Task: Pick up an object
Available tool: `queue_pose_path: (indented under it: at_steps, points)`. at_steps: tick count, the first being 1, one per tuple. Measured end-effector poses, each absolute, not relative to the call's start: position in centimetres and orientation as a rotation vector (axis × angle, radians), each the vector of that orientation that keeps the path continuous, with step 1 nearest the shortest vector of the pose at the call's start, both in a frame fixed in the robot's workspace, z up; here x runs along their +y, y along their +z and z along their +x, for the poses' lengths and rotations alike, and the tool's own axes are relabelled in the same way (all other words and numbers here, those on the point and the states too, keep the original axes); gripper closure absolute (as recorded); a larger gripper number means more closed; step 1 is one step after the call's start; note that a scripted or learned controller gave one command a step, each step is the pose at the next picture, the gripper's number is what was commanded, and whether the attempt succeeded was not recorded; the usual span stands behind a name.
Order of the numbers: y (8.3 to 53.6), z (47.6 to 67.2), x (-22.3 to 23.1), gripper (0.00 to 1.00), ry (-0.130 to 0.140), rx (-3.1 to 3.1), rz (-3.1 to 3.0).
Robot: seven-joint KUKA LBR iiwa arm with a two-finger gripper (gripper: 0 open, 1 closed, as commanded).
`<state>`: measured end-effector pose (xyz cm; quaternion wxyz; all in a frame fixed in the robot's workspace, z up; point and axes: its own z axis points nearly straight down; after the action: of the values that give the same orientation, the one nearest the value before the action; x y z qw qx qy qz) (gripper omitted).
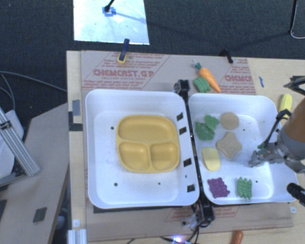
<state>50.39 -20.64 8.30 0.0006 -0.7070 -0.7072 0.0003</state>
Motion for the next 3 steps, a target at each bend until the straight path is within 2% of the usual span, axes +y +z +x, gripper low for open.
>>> queue_pose_path:
  at_steps: [1,2,3]
  points:
    - [10.5,54.3,-20.6,1.00,-0.004,-2.232,-2.219]
    - [10.4,54.1,-20.6,0.00,-0.002,-2.227,-2.219]
    - [11.5,54.2,-20.6,1.00,-0.004,-2.233,-2.218]
